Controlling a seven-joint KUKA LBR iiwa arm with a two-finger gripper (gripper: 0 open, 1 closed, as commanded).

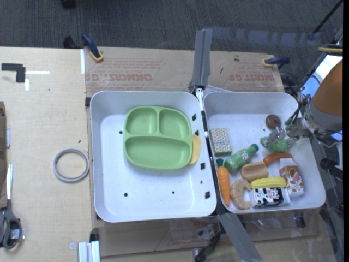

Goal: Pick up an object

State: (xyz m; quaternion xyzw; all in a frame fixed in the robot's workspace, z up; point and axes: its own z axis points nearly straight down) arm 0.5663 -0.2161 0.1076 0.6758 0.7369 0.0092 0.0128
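Observation:
The right bin (245,100) holds several toy foods: a green bottle (240,158), a carrot (223,184), a speckled box (221,141), a brown ball (272,121), an orange sausage (278,157), a bun (254,171), a yellow corn cob (268,183), a small carton (292,179) and a green leafy piece (275,143). My gripper (284,131) reaches in from the right, low over the bin's right side. It sits right at the upper edge of the green leafy piece, just below the brown ball. Whether it grips anything is too small to make out.
The left bin (109,201) holds a green divided plate (158,137) with a yellow piece (197,149) under its right edge. On the bench to the left lie a tape ring (71,164) and scissors (10,225). A metal divider (202,59) stands between the bins.

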